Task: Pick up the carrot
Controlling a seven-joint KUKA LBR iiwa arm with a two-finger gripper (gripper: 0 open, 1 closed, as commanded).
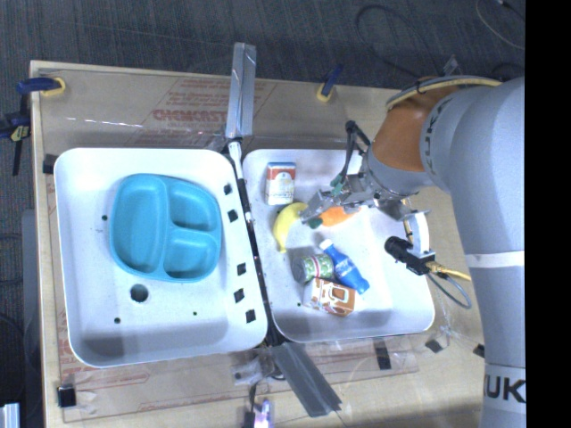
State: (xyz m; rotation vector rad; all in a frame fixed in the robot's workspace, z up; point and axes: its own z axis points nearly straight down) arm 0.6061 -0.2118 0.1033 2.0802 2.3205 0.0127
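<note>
Presently, the carrot (pixel 334 213) lay in the right bin (pixel 406 315), right of frame centre, beside the banana (pixel 285 221). You should have judged it light, stiff and smooth; grip its middle. The gripper (pixel 326 210) overlapped it, and its jaw state could not be told.

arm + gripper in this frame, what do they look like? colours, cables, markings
The arm is bulky, rounded and light grey, with an orange band above the wrist. White letters "UK" show on a dark patch low on its body. The gripper is a small metallic and dark assembly with black parts. A black cable loops near the wrist, and a yellowish cable trails beside a black fitting.
</note>
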